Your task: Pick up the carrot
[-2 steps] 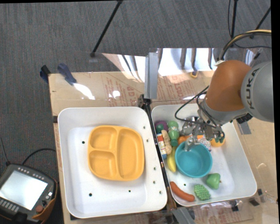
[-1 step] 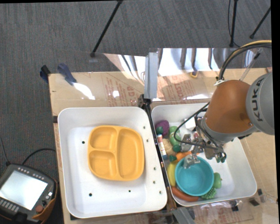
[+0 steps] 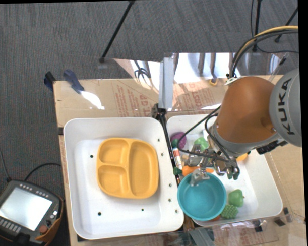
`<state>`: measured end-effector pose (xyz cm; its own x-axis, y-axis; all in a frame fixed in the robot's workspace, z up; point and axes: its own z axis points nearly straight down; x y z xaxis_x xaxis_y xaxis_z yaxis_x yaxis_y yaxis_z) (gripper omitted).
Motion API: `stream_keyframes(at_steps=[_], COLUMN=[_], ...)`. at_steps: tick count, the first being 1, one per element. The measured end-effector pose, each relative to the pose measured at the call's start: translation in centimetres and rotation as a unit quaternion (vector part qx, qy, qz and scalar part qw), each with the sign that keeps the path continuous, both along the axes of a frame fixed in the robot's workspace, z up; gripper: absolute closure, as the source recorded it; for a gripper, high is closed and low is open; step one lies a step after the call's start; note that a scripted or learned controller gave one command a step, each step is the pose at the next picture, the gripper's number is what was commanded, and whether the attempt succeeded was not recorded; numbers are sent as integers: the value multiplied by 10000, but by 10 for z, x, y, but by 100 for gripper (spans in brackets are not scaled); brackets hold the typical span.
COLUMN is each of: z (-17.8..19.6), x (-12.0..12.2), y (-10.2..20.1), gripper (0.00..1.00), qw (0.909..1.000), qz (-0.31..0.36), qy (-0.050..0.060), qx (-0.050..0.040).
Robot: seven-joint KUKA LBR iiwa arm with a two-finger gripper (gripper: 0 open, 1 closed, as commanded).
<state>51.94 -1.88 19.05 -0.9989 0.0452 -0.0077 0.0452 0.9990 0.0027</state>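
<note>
Two white bins seen side by side on bench. Left bin (image 3: 79, 148) holds a yellow divided plate (image 3: 128, 167), three compartments, lying flat approx mid-bin.

Right bin (image 3: 270, 191) is crowded. Teal bowl (image 3: 202, 197) sits at the near-left corner, upright, overlapping the bin's front rim. Purple item (image 3: 178, 140) seen near the divider, far-left of that bin; a pale green item (image 3: 200, 143) just beside it to the right. Green pepper-like piece (image 3: 236, 197) lies right of the bowl, w/ a bumpy green item (image 3: 228, 211) touching the bowl's right-front edge. A thin red-and-white stick-shaped thing (image 3: 177, 159) lies along the divider.

Carrot (image 3: 188, 170): only an orange patch is seen, just behind the bowl's far rim, mostly covered by the gripper hardware; an orange sliver also shows to the right, under the arm.

Arm (image 3: 249, 114) reaches in from the right, orange band over the right bin. Gripper (image 3: 200, 174) is positioned low over the bowl's far rim, right at the carrot patch. Finger state: can't be told — metal parts too cluttered. Nothing can be confirmed between the fingers.
</note>
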Motion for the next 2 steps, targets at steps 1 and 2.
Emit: stream_keyframes(at_steps=[1,2], z=[6,14], x=[0,0], y=[0,1], gripper=[100,100], qw=[10000,10000], qz=[2,20], qy=[32,36], qx=[-3,1])
